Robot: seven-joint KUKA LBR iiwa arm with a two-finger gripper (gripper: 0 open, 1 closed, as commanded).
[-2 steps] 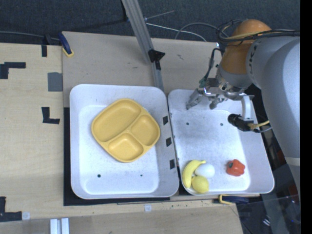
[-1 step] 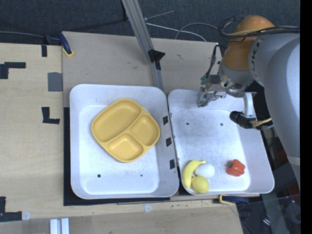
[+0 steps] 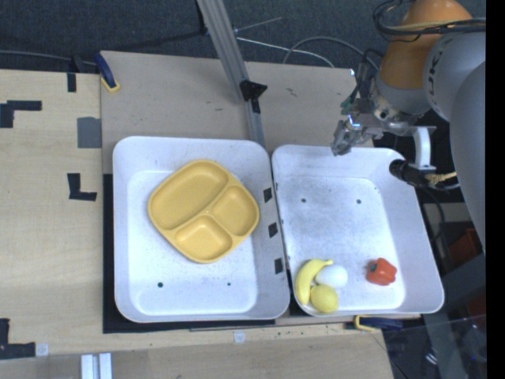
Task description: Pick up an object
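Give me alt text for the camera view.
The gripper hovers over the right bin's far edge, away from a banana, white egg, lemon and red pepper near its front. The left bin holds a yellow divided plate.

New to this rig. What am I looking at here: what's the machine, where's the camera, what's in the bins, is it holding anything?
One fixed camera looks down at a slant on a bench with two shallow white bins side by side. The grey arm with the orange band reaches in from the right; it is a KUKA iiwa. Its gripper sits over the far rim of the right bin, and I see nothing held in it.

The left bin holds a yellow divided plate. In the right bin's near corner lie a banana, a white egg-like thing and a yellow round fruit, clustered together. A small red object, maybe a pepper, lies apart, to their right. The job is to pick up one object.
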